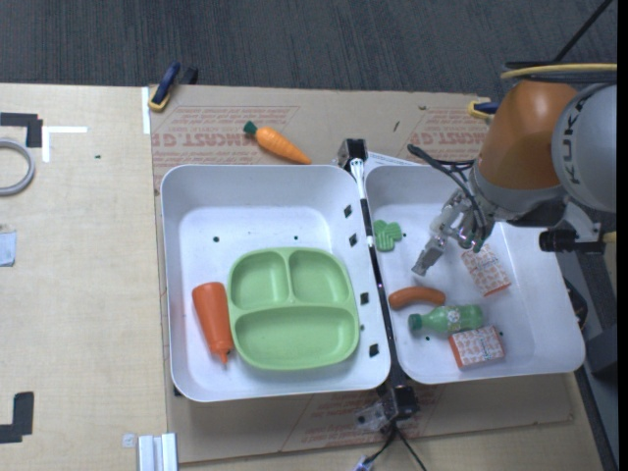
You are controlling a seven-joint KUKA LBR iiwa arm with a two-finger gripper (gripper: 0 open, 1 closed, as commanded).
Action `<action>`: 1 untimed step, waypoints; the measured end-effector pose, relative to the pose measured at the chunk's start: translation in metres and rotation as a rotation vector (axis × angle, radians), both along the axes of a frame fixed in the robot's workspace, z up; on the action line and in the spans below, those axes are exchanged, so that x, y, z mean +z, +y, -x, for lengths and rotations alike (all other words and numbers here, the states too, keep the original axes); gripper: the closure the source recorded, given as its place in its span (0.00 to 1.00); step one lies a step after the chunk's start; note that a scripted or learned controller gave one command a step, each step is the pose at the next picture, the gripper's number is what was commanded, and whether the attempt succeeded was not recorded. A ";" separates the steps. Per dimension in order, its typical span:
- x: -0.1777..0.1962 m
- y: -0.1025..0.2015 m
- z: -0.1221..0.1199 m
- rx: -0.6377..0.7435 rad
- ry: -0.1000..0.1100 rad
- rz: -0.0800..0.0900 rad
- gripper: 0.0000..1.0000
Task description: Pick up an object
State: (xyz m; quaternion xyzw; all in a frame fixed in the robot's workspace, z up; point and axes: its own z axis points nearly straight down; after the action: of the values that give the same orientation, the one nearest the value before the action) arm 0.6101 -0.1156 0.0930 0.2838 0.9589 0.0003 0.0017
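bare floor in the right bin (pixel 549 341) along its far wall; gripper (pixel 444 241) angled down-left over that bin, fingers slightly apart, holding nothing; below it one sausage (pixel 416 296), one bottle (pixel 446 320), two packets (pixel 478 346), one green toy (pixel 388 235); left bin (pixel 186 204): one plate (pixel 293 308), one carrot (pixel 212 319).

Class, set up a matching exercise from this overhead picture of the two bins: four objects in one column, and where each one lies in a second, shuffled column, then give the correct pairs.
Objects
1. green divided plate
2. small carrot
3. sausage
4. large carrot

Places
A. on the cardboard behind the bins
B. in the right bin, just behind the green bottle
C. in the middle of the left bin
D. in the left bin, along the plate's left edge

Pairs: 1-C, 2-A, 3-B, 4-D
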 end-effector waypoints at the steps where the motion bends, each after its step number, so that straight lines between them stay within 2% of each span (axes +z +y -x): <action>1: 0.010 0.000 -0.001 -0.003 -0.003 0.000 1.00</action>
State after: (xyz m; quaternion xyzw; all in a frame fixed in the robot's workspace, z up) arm 0.6109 -0.1157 0.1031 0.2852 0.9585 0.0009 0.0032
